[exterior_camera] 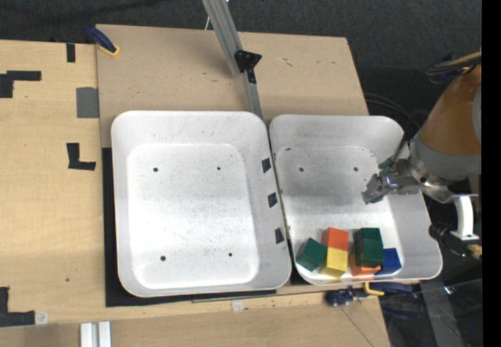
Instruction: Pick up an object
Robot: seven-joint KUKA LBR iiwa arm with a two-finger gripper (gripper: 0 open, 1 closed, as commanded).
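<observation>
Down at the near edge of the right bin (313, 142), little blocks sit packed close together: a green block (311, 253), an orange block (337, 238), a yellow block (337, 260), a dark green block (368, 245) and a blue block (390, 260). Both white bins, the left bin (188, 196) too, rest side by side on a light wooden table (47, 142), and a grey pole (219, 9) slants over it from the top. From the right the arm (454, 134) reaches in, and its hand (376, 187) hangs low over the right side of the right bin, apart from the blocks, but I cannot tell how it is set.

Metal pole (221, 12) slants over wooden bench (188, 71); blue-yellow clamp (103, 41) top-left.
</observation>
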